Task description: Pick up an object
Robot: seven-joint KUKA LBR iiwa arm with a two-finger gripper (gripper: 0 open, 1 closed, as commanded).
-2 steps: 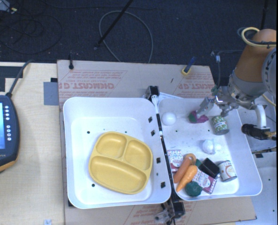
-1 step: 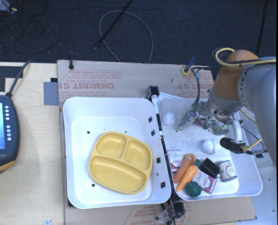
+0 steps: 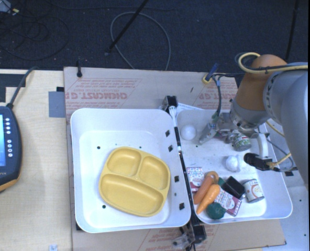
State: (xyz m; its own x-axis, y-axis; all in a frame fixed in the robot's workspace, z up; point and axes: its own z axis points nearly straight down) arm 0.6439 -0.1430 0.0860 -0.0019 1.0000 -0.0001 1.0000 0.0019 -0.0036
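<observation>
Your gripper (image 3: 213,131) hangs at 12 o'clock in the right bin (image 3: 280,205); I cannot tell its state. It holds nothing visible, so this is the approach. Next, descend on the white ball (image 3: 188,132) at 9 o'clock.

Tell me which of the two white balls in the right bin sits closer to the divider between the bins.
The upper white ball, right beside the divider; the other white ball lies mid-bin, above the carrots.

White ball (image 3: 188,132) at right bin's far left, second white ball (image 3: 232,163) mid-bin, orange carrot (image 3: 207,199) near front.
</observation>
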